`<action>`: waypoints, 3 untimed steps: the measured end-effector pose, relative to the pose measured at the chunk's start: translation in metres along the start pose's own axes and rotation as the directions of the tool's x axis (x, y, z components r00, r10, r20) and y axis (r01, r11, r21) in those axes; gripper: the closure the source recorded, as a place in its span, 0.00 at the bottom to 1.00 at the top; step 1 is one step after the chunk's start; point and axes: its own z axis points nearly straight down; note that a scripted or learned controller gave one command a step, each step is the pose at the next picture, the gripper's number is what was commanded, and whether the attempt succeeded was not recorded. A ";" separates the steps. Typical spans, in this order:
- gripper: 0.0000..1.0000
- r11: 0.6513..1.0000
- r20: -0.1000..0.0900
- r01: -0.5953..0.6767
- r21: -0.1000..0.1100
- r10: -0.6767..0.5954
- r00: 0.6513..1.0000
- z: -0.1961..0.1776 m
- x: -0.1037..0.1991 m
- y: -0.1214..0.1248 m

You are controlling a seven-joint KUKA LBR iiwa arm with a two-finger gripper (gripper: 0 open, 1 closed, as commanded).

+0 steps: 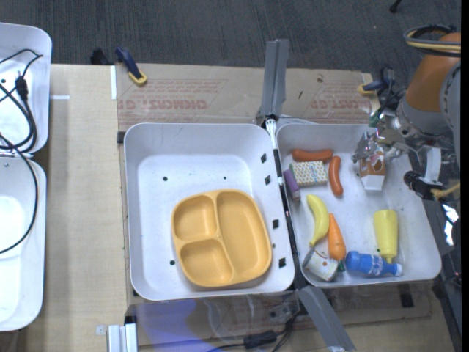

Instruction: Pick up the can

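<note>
Arm reaches in from right edge, orange band upper right, gripper (pixel 372 151) down over the right bin's (pixel 425 218) upper right part, just above a small brown-and-white carton (pixel 372 169). Cannot tell its state. Can (pixel 321 265) lies tipped at the right bin's lower left corner, touching carrot (pixel 335 238), near banana (pixel 317 218) and blue bottle (pixel 370 264). Left bin (pixel 146 167) holds yellow divided plate (pixel 220 237). Table is light wood with cardboard sheet (pixel 198 94), mirrored print unreadable. Dark carpet floor at top.
</note>
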 end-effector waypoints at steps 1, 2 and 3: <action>1.00 1.000 0.003 0.003 0.000 -0.003 1.000 -0.009 0.000 0.000; 1.00 0.956 0.002 -0.292 -0.001 0.292 0.956 0.010 0.007 -0.018; 1.00 0.957 0.005 -0.289 -0.001 0.289 0.957 0.001 0.006 -0.018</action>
